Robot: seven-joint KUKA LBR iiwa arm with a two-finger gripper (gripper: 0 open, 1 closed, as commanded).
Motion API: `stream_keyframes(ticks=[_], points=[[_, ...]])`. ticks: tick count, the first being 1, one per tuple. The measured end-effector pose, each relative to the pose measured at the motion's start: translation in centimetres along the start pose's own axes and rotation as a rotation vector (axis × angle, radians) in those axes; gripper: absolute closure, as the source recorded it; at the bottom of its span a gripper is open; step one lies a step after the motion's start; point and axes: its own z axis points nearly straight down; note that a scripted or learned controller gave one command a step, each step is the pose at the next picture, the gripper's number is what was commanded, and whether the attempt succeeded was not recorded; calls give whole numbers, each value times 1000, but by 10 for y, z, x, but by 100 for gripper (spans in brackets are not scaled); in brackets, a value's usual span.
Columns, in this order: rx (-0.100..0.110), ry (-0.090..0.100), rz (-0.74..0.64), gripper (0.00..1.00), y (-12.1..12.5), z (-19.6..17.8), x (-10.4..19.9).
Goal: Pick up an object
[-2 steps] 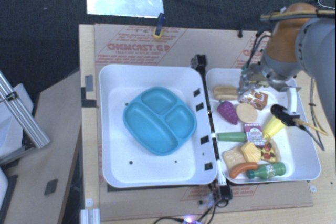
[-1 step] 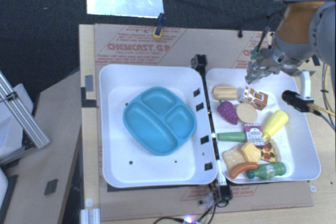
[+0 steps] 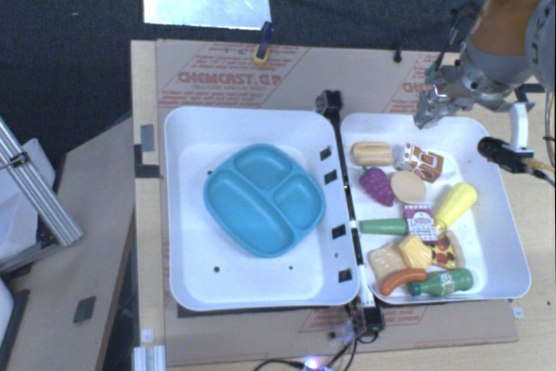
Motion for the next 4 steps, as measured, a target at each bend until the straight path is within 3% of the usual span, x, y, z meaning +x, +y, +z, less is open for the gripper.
stream_keyframes(ticks=[3, 4], points=[[9, 3, -4, 100, -126, 6, 129], [7, 2, -2, 100, -136, 8, 150]])
